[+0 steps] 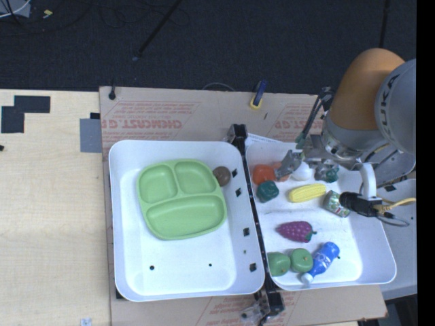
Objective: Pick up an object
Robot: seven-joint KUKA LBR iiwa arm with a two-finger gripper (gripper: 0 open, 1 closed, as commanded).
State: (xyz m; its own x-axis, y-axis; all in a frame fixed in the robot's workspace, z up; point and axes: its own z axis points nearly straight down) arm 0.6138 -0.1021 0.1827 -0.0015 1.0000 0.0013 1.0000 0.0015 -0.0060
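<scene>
The right bin (pixel 380 250) holds several toy foods. A red-orange piece (pixel 264 174) lies at its back left, with a dark green piece (pixel 267 191) just in front of it. A yellow corn cob (pixel 306 193) lies mid-bin and a purple grape bunch (pixel 296 231) nearer the front. Two green apples (pixel 289 261) and a blue bottle (pixel 323 258) sit at the front edge. A small can (pixel 335 203) lies right of the corn. My gripper (pixel 292 163) hangs low over the back of this bin, between the red-orange piece and the corn, with nothing visibly held.
The left bin (pixel 129 250) carries a green divided plate (pixel 182 199) and a small brown ball (pixel 221 175) by its right wall. A black divider (pixel 249 202) runs between the bins. The grey arm with its orange band (pixel 363 90) looms over the right bin's back right corner.
</scene>
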